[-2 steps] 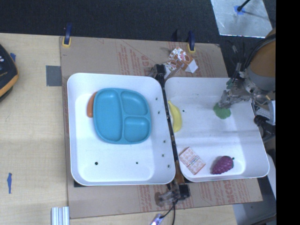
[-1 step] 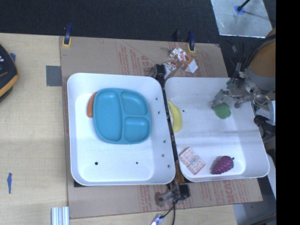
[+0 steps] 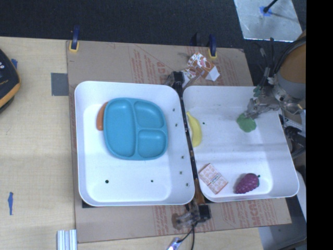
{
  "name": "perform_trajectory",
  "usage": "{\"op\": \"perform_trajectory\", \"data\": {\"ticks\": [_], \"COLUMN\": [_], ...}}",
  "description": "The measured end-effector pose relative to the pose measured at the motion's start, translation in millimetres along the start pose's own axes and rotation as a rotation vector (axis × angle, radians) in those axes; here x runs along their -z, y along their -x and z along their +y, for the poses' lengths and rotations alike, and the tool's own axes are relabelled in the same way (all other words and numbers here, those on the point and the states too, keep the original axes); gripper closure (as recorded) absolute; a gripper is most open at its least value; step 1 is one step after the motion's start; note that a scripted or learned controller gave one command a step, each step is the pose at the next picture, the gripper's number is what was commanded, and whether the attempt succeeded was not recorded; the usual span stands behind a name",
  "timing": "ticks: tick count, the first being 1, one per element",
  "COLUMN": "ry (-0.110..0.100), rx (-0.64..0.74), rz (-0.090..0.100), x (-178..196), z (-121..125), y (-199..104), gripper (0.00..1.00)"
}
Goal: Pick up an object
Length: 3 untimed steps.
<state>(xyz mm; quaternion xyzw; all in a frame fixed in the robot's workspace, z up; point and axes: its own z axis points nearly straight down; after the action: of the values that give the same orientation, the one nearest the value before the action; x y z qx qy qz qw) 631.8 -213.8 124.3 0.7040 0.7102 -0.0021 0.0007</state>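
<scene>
In the right white bin [image 3: 270,160], the gripper [image 3: 253,110], its opening unclear, touches a green object [image 3: 247,123].

Pale wood bench [image 3: 36,155] — dark carpet floor [image 3: 130,7] beyond.

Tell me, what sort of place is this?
Probably a robotics lab bench: two shallow white bins sit on clamped cardboard, a grey robot arm's gripper reaches over a small green object, and toy purple grapes lie nearby.

arm [image 3: 292,69]: grey, orange band | fingers [image 3: 256,105]: grey metal, slim | dark cables
</scene>
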Motion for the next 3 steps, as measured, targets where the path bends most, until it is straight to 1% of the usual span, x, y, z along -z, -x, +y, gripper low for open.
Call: {"op": "perform_trajectory", "data": {"ticks": [1, 2, 3], "ry": [0.000, 0.004, -0.005], "rx": [0.000, -0.004, -0.002], "rz": [0.000, 0.002, 0.004], "x": [-0.2, 138.0, 23.5], "z": [-0.1, -36.8, 0.3], "y": [-0.1, -24.9, -19.3], "gripper": [0.00, 0.00, 0.00]}}
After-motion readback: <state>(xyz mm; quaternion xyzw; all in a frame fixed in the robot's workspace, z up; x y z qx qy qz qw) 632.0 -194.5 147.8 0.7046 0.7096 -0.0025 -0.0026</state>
